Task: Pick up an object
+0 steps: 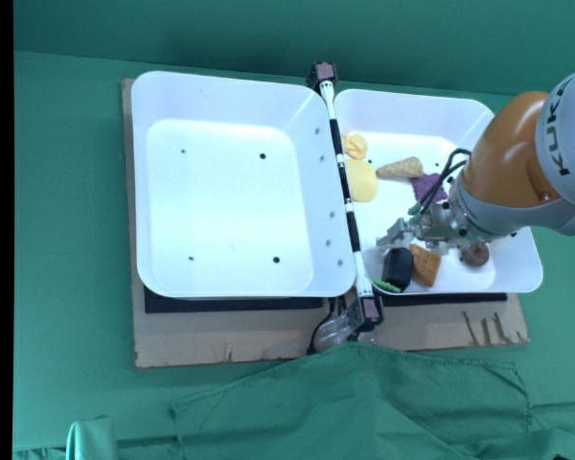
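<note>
The jaws (400,238) sit low in the right bin (517,276), just above the black cylinder (397,268) and orange block (425,264). Whether they are open or closed cannot be told. No object appears lifted; grasp and lift remain.

Bins: 2 white bins (232,94), side by side
Base: cardboard sheet (172,351) under them
Front: green cloth (383,405), rumpled
</note>
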Motion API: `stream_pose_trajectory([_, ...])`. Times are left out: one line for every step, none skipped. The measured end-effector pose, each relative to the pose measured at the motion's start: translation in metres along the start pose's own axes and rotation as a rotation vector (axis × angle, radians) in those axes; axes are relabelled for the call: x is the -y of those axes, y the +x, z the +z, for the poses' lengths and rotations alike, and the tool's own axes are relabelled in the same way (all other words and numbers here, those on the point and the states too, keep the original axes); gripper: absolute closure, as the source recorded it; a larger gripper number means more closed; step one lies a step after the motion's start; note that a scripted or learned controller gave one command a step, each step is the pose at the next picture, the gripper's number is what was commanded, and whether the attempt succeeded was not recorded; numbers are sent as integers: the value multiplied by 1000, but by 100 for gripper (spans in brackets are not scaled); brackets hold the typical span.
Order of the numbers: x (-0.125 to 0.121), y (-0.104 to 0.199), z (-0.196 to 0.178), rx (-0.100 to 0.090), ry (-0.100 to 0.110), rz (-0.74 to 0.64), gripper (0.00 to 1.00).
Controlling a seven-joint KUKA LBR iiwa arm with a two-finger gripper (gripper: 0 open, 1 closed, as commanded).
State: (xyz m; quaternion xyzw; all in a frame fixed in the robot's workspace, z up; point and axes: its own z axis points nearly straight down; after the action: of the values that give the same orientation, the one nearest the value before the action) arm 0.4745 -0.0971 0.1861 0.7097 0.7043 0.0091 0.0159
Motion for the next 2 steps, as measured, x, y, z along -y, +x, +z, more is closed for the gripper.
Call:
stream_pose_trajectory([-36, -5, 4, -7, 24, -5, 0])
stream_pose_trajectory([0, -3, 0, -1, 1, 0, 0])
